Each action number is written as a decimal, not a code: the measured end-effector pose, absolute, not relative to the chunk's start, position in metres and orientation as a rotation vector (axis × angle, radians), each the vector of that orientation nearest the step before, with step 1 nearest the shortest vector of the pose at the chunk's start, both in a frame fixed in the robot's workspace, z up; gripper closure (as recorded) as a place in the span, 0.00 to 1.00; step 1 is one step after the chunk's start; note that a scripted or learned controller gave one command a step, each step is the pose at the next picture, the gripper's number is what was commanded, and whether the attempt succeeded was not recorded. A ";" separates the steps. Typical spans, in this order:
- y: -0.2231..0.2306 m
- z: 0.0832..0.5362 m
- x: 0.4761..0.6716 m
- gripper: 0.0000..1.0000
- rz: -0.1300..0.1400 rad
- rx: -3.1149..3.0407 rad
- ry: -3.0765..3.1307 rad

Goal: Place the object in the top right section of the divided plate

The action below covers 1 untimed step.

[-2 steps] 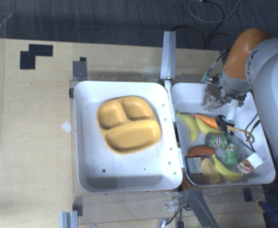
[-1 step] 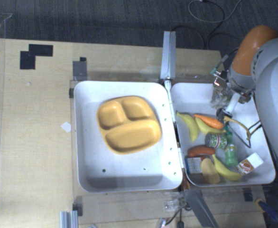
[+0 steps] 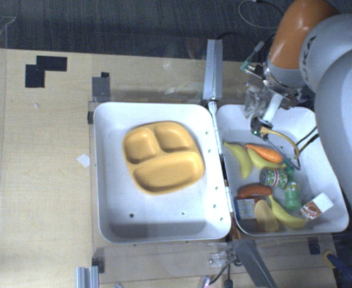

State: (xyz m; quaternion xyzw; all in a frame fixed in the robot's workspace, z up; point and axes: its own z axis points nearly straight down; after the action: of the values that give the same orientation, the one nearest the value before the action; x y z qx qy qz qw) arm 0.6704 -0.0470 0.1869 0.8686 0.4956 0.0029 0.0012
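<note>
Hovering over the right bin (image 3: 338,218), the gripper (image 3: 259,116), its grip unreadable, nears a light, slippery carrot (image 3: 265,154), best pinched mid-length.

Arm (image 3: 344,89): smooth, rounded light-grey housing, with a glossy orange band (image 3: 296,29) above the wrist. End effector (image 3: 261,114): bare metal and dark fittings, small green indicator light at its lower end. Thin black cables (image 3: 284,138) loop beside it, one sheathed yellow.
</note>
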 end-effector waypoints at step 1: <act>-0.057 0.185 0.618 1.00 0.004 2.427 1.992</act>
State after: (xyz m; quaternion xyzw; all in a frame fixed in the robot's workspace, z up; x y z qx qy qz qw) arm 0.6178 -0.0573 0.1848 0.7729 0.6345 0.0014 0.0007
